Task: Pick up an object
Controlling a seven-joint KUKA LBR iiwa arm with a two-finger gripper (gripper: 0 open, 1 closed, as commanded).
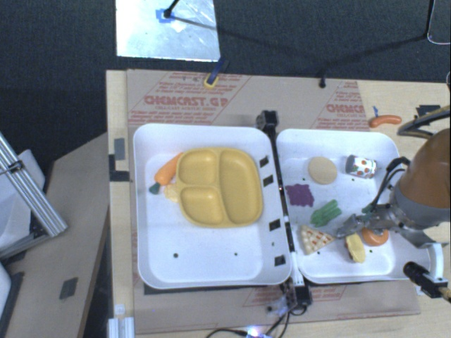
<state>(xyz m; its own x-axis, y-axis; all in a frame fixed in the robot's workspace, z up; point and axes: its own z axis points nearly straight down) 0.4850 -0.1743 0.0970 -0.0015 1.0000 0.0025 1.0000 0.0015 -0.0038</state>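
Currently: gripper (pixel 350 225) low in right bin (pixel 384 143), w/ fingers' opening not discernible, nothing visibly held. Candidates clustered for easy reach: pizza slice (pixel 315 239) just left of gripper, yellow piece (pixel 356 248) below, green piece (pixel 325 212) upper-left, orange piece (pixel 375 236) right.

We look down at a slant from one fixed camera above the bench (pixel 120 210), far enough back to take in both white bins: the left bin (pixel 151 210) sits mid-frame, the right bin (pixel 384 146) beside it, and dark floor lies beyond them.
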